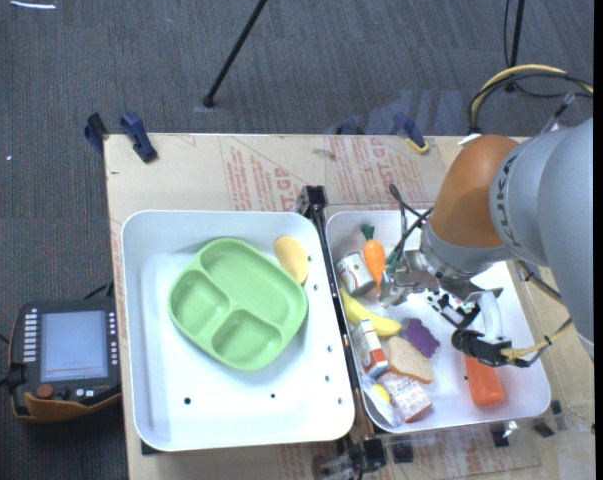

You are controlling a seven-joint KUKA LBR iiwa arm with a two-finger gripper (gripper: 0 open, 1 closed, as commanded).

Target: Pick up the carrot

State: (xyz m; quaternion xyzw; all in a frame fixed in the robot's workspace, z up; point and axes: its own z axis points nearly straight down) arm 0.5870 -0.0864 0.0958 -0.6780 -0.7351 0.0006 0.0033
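We see two white bins side by side on the bench (211, 163). The left bin (151, 368) holds a green tray (239, 303) with a yellow fruit (292, 258) touching its upper right rim. In the right bin (526, 388) the arm (541, 208) reaches in from the right, its end effector (394, 286) low over the clutter, just right of the carrot (375, 260) and a can (354, 271). A banana (368, 315), a purple piece (419, 336), bread (411, 361) and an orange block (484, 380) lie nearby. A pendant (66, 356) sits on the floor at left.

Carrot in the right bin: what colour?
Orange with a small green top, seen in the camera view: the carrot lies near the right bin's upper left.
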